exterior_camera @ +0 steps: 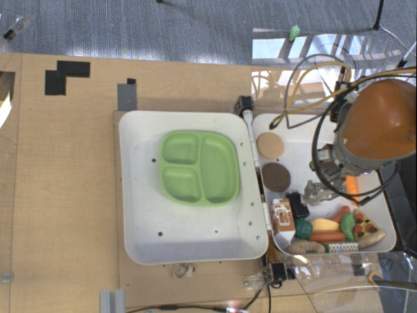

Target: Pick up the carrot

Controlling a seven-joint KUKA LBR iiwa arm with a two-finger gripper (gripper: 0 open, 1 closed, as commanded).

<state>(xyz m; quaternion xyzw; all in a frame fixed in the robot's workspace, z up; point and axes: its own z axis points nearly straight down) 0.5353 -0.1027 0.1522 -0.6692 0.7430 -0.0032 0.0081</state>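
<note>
Carrot, a small orange stub (352,184), shows in the right white bin (391,240), just below the grey arm's orange-banded wrist (381,119) and partly hidden by it. The metal two-finger gripper (317,192) hangs just left of the carrot, above a heap of toy foods; its state cannot be told. The left white bin (140,240) holds a green three-compartment plate (199,167).

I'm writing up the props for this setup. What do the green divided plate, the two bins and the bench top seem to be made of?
Green divided plate: probably moulded plastic, with an even colour, soft rounded compartment edges and a dull sheen.
Left bin and right bin: seemingly white plastic, smooth with rounded corners and faint glare.
Bench top: looks like light wood or wood-look board, matte, with a fine grain.
</note>
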